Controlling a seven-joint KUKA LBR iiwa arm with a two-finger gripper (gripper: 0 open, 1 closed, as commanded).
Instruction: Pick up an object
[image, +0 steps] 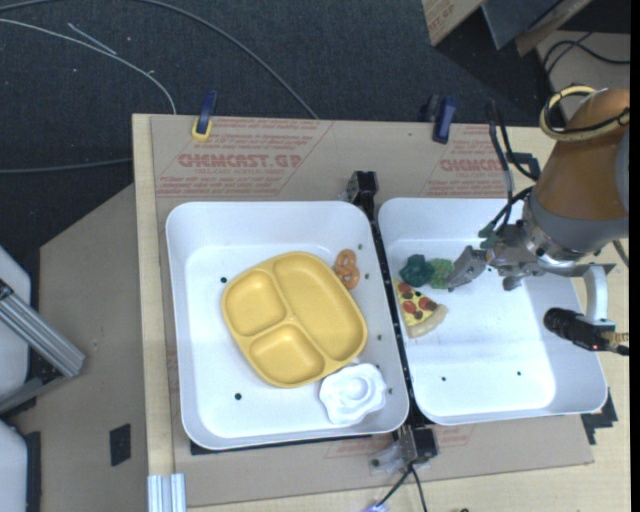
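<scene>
Your gripper (462, 272) hangs in the right bin (500, 385), the green toy (424, 269) just at its nine o'clock. You cannot tell its jaw state.

Glossy plastic yellow tray (293, 318), smooth white bins (190, 300)

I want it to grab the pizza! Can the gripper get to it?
Probably yes. The pizza lies in the open in the right bin, nothing on top, and the gripper hovers close above, beside the broccoli.
</scene>
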